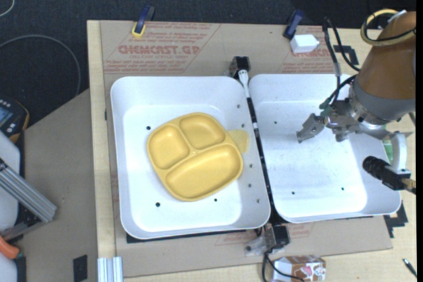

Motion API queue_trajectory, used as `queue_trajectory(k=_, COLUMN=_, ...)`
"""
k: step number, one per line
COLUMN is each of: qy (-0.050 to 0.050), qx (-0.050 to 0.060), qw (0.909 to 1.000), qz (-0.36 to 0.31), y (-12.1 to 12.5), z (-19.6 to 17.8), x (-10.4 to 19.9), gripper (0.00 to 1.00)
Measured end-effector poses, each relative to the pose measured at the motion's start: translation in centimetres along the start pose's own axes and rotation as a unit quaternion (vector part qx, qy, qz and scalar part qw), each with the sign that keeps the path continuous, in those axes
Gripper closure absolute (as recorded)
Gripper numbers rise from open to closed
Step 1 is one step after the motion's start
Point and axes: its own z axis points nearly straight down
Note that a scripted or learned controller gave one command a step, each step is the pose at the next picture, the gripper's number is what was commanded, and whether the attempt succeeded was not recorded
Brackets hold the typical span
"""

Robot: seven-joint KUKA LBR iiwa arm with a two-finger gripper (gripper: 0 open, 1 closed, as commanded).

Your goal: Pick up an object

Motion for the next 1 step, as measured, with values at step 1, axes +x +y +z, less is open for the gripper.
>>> queue_trajectory(k=1, qy=0.002, qx=-0.003, qw=1.0000, qz=-0.006, y=-3.66, z=-6.15, x=10.03, gripper=0.00)
